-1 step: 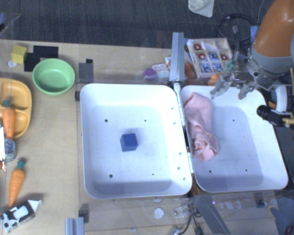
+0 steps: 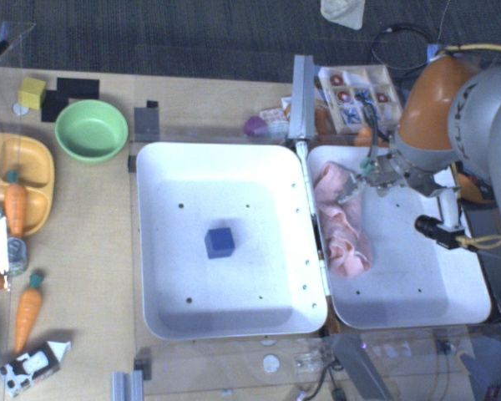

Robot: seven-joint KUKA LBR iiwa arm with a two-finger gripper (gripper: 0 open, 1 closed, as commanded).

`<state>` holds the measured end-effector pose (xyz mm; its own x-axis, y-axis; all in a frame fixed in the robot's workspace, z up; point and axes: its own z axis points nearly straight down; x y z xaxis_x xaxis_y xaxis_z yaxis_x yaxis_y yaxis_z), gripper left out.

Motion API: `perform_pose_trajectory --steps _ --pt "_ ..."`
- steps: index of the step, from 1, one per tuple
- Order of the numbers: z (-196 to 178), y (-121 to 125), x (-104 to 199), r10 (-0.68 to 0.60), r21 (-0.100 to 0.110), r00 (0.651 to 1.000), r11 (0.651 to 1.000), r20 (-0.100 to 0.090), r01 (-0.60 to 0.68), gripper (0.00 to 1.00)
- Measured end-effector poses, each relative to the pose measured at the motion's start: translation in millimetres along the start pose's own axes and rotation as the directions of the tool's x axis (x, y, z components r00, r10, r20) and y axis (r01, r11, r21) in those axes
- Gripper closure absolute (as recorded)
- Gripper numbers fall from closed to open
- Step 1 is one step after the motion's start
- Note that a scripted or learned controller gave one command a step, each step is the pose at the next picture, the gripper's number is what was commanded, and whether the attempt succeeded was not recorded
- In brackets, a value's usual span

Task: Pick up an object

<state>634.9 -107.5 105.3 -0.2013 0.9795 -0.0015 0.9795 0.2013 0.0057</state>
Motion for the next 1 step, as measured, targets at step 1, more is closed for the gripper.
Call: perform_pose_trajectory --steps 1 --pt "11.5 -8.8 19.4 -0.169 -0.014 0.986 0.986 0.008 0.169 0.00"
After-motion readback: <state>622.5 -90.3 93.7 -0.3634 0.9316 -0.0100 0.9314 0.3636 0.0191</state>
